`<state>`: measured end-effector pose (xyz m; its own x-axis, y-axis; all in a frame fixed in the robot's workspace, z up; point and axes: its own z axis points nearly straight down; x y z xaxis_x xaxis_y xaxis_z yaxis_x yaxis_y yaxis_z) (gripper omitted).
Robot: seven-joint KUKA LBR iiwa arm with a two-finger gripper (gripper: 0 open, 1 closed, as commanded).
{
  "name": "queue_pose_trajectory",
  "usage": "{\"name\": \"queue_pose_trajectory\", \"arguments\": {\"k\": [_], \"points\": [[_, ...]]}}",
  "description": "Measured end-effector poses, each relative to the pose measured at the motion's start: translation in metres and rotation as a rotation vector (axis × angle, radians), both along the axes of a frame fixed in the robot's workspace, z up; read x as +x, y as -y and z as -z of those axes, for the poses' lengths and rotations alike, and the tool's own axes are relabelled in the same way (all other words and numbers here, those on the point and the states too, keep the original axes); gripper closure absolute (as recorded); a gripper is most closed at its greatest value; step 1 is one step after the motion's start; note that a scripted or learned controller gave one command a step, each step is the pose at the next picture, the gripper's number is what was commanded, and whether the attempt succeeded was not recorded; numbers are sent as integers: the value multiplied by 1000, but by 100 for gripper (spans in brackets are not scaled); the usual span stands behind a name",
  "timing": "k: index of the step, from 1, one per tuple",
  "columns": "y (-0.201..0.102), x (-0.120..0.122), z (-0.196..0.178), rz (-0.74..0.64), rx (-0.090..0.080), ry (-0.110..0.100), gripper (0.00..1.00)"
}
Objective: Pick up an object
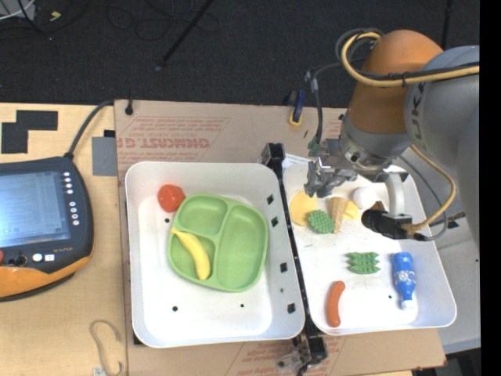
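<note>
Now the pincer hangs low over the top of the right bin, just above a yellow toy. I cannot tell how it is set. It should drop straight onto the yellow toy and miss the green toy beside it.

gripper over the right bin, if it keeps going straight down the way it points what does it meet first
Likely the yellow piece just below the gripper, beside the green studded piece; depth is unclear from this slanted view.

Bright even light, soft shadows, slight blur
</note>
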<state>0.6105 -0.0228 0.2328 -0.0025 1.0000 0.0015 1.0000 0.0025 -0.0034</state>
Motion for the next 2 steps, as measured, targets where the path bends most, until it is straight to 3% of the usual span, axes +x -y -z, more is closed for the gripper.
{"name": "queue_pose_trajectory", "arguments": {"k": [1, 2], "points": [[11, 9, 15, 3, -2, -1, 100], [7, 7, -5, 2, -1, 2, 100]]}}
